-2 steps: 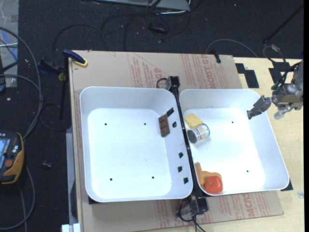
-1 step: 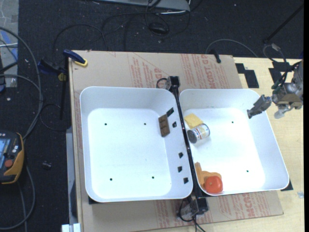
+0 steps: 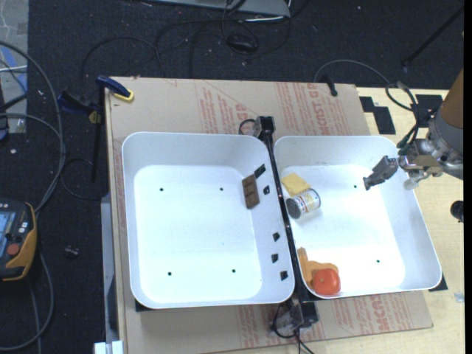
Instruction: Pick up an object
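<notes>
Over the right bin's (image 3: 413,220) far right side hovers the gripper (image 3: 377,174), its grip impossible to judge, well apart from the small can (image 3: 303,203) lying near the divider

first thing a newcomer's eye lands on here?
Probably the red-orange object in the near-left corner of the right bin, the brightest thing there. Next, the small can lying against a yellow block by the divider, and the gripper over that bin's far right.
</notes>
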{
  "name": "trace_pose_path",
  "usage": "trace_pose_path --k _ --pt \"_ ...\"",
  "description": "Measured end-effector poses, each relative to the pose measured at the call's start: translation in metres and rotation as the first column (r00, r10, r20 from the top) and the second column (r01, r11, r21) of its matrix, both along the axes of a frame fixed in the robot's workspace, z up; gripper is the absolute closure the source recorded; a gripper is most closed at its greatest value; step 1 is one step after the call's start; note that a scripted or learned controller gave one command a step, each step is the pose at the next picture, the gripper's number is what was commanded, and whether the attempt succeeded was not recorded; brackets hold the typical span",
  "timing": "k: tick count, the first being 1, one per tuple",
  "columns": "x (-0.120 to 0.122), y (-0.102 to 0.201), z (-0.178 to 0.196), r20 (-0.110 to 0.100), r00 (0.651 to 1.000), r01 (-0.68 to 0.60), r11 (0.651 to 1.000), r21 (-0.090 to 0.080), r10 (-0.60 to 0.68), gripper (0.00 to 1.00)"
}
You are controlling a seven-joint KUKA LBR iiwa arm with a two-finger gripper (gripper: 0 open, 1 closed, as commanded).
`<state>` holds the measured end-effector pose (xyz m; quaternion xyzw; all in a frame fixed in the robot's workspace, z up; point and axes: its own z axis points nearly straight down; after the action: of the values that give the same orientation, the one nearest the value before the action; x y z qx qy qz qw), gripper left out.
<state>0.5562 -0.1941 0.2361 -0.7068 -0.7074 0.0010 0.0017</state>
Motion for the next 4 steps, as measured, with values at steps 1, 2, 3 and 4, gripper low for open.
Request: trace_pose_path --k 1,2,3,4 --pt "0.005 -0.004 -0.046 0.000 1.000 0.001 1.000 0.000 -0.001 0.00" --pt "0.001 -0.003 -0.108 -0.002 1.000 0.000 1.000 0.000 0.000 0.00" --pt "0.002 -0.004 -0.095 0.004 1.000 0.000 1.000 -0.001 0.000 1.00" --pt "0.003 0.001 -0.034 0.009 1.000 0.000 1.000 -0.002 0.000 1.00"
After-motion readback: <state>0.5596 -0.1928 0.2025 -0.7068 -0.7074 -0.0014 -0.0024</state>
